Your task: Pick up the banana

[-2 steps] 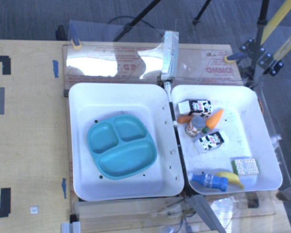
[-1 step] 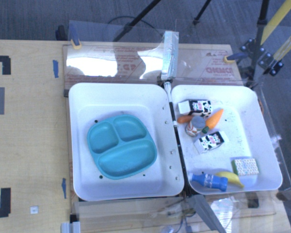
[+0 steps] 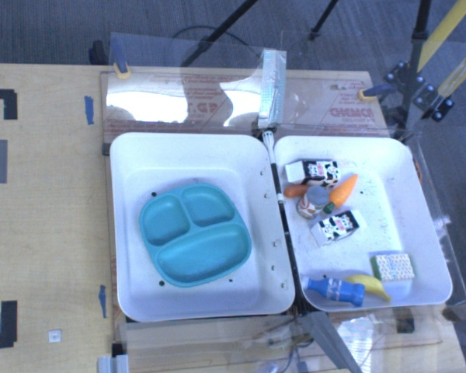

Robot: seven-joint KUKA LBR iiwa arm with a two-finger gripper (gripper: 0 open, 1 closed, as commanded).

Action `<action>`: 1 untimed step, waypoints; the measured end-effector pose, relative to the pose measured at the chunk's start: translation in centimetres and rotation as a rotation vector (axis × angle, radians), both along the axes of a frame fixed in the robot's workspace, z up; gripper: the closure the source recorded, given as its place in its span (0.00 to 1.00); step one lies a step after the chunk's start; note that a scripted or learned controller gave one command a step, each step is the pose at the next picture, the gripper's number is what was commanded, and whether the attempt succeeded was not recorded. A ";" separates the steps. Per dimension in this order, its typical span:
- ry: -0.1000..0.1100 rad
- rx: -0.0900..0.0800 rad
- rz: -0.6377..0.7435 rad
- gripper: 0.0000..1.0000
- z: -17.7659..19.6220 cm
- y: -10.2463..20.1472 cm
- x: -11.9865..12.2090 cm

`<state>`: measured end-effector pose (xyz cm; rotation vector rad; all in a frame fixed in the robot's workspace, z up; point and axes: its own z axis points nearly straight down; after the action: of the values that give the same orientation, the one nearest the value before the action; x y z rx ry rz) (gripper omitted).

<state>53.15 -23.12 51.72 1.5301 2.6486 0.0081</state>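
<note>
The yellow banana [image 3: 372,285] lies near the front edge of the right bin [image 3: 419,208], curved, with its left end tucked behind a blue bottle [image 3: 335,291]. A yellow-green sponge [image 3: 394,267] sits just behind the banana on its right.
The left bin [image 3: 132,169] holds a teal divided plate [image 3: 195,233]. At the back left of the right bin are two black-and-white cartons [image 3: 313,170] [image 3: 338,225], an orange carrot [image 3: 342,190] and a small grey-topped jar [image 3: 314,200]. A clear panel stands behind both bins.
</note>
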 end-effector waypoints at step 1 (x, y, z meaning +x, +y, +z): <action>0.070 0.042 -0.155 1.00 -8.1 0.7 -0.5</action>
<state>52.68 -22.38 43.57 1.7770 2.5892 0.0001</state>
